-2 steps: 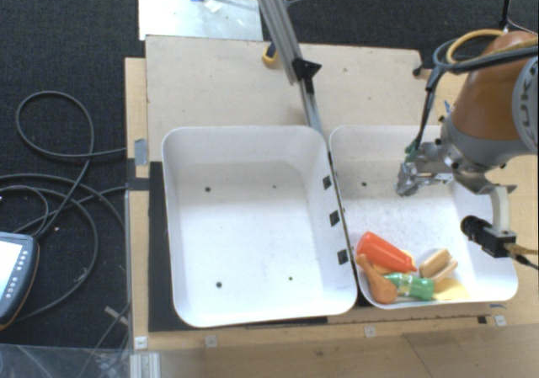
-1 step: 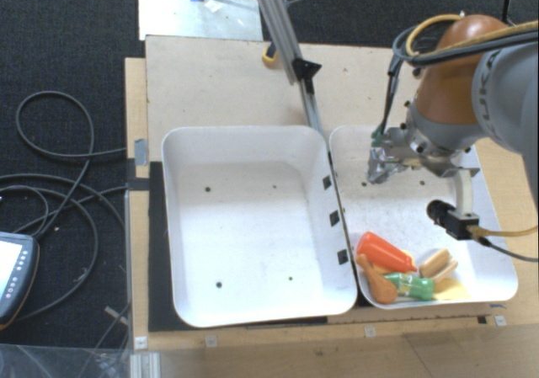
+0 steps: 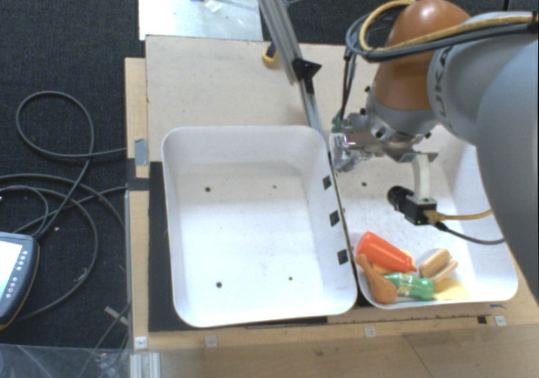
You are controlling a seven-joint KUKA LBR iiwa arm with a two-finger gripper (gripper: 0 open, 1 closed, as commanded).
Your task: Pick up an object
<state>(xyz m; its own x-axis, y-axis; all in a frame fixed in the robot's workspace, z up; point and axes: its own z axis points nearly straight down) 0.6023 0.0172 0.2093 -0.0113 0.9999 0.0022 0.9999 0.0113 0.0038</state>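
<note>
Camera view: the gripper is being held over the right bin, beside the divider. Whether it is released or clenched cannot be told. The toys are lying piled in the near corner, untouched.

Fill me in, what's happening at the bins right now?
The grey arm reaches in from the right, with its gripper over the far left corner of the right bin, near the wall shared with the left bin. The objects sit bunched at the right bin's near edge: an orange carrot-like piece, a green item, a tan bun-like piece. None is held.
</note>
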